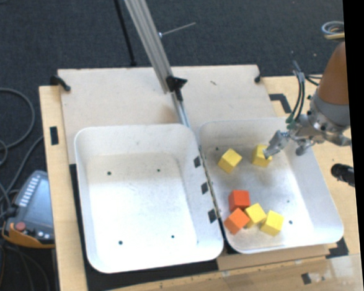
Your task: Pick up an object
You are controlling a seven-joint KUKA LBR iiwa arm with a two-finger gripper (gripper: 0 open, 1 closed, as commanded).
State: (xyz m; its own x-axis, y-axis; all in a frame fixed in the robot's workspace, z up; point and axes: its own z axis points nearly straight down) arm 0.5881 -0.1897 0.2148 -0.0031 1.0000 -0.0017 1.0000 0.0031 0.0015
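The arm [332, 94] comes in from the right, its orange band above a grey wrist, and its gripper [274, 149] reaches down into the far part of the right bin [309, 182]. One dark finger [273, 146] slants down and touches the upper right side of a yellow cube [261, 156]; a second finger cannot be picked out, so whether the pincer is spread or pressed together cannot be told, and the cube does not visibly sit between two fingers. That cube lies on the bin floor, just left of and slightly nearer than the fingertip. A second yellow cube [229, 160] lies to its left, apart from it, close to the bin's left wall. Nearer in the same bin, well apart from the gripper, four cubes huddle together: a red-orange cube [238, 199], an orange cube [237, 219] just in front of it, a yellow cube [256, 213] touching these, and another yellow cube [272, 222] at the right end of the cluster. The left bin [142, 194] stands beside the right one, their walls meeting along the middle of the bench [122, 96].
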